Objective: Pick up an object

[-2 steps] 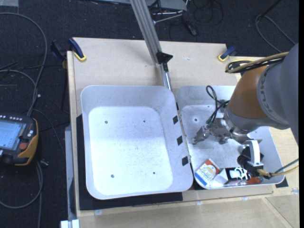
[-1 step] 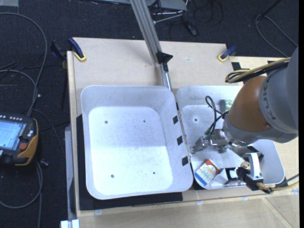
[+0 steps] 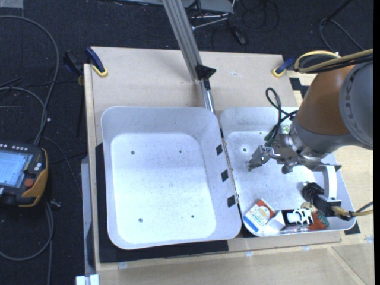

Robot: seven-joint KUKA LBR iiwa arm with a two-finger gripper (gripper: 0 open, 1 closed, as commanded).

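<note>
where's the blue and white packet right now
In the camera view, the packet lies in the right bin's near-left corner, beside a black and white item.

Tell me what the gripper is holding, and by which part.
Nothing visible: the grey arm's gripper hangs over bare floor of the right white bin, apart from the white-blue-red packet near its front rim.

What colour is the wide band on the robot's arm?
The band is orange, seen in the camera view.
</note>
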